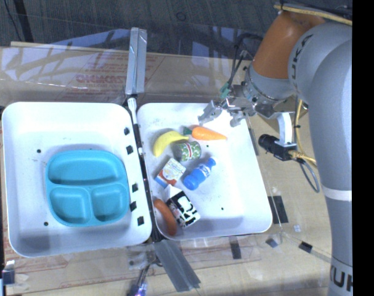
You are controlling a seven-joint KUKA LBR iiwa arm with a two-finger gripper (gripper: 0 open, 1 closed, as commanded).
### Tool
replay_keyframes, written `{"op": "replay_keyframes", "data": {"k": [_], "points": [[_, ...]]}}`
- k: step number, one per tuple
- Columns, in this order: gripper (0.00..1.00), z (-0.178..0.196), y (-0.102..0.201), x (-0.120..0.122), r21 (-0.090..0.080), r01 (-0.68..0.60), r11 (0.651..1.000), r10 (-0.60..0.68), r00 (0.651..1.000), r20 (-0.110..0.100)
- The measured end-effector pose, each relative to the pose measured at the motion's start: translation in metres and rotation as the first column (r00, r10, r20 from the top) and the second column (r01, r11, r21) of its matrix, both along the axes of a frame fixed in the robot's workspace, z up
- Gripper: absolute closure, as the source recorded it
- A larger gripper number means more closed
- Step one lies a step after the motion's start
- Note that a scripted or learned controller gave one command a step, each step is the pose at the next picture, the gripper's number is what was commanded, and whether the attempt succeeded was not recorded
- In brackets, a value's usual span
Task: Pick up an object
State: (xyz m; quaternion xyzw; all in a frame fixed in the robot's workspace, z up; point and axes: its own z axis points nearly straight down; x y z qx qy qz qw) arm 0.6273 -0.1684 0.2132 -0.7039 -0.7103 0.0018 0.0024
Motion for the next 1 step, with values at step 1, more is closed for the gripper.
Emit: {"op": "replay_keyframes", "data": {"k": [1], "points": [[0.00, -0.1034, -0.0097, 0.0156, -0.005, -0.100, 0.995, 0.100, 0.995, 0.016]]}}
